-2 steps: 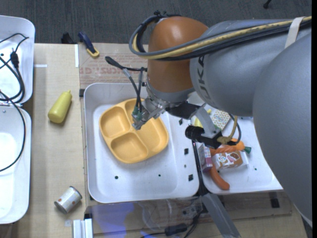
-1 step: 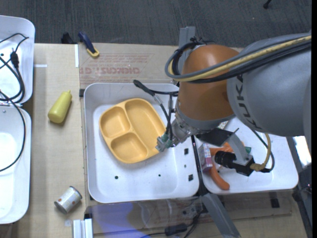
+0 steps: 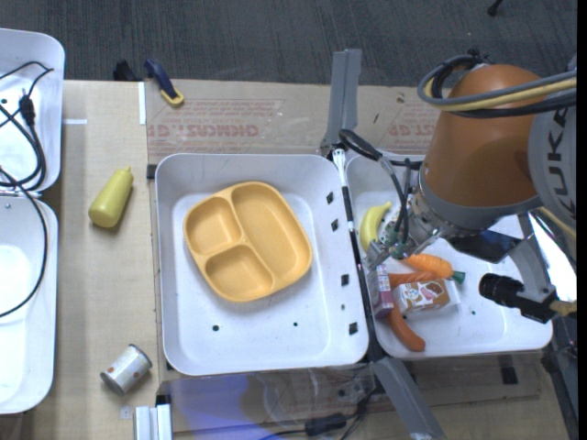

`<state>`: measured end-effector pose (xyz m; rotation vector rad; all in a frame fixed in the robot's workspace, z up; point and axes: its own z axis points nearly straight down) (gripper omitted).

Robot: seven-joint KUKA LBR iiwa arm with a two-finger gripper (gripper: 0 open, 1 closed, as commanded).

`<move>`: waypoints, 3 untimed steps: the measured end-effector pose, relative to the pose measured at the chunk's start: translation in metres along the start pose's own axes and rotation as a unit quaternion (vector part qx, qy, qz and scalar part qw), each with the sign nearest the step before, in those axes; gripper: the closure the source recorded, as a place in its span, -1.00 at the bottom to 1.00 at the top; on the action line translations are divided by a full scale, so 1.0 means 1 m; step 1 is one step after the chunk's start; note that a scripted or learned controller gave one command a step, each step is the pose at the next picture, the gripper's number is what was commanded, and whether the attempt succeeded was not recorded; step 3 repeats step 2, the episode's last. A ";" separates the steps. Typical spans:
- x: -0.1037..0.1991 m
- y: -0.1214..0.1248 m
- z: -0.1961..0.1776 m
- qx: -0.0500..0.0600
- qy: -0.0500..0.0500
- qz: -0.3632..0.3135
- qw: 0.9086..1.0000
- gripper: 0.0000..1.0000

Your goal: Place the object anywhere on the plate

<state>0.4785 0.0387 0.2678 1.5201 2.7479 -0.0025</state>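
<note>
Bench (image 3: 101, 273): tan board, left of the gripper (image 3: 396, 244).
Bins: left bin (image 3: 174, 273) beside the gripper; right bin (image 3: 486, 333) beneath it.
Loose items: yellow bottle (image 3: 111, 198), small can (image 3: 125, 368), both far left.

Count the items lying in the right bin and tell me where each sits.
4 visible: a banana at the bin's left side, a carrot in the middle, a small box just below it, and a sausage at the front. The arm may hide others.
</note>
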 end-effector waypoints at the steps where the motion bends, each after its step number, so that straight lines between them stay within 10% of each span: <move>1: 0.031 0.018 0.059 0.001 0.001 0.029 1.000 1.00; 3: 0.027 0.017 0.001 0.000 0.000 0.020 1.000 1.00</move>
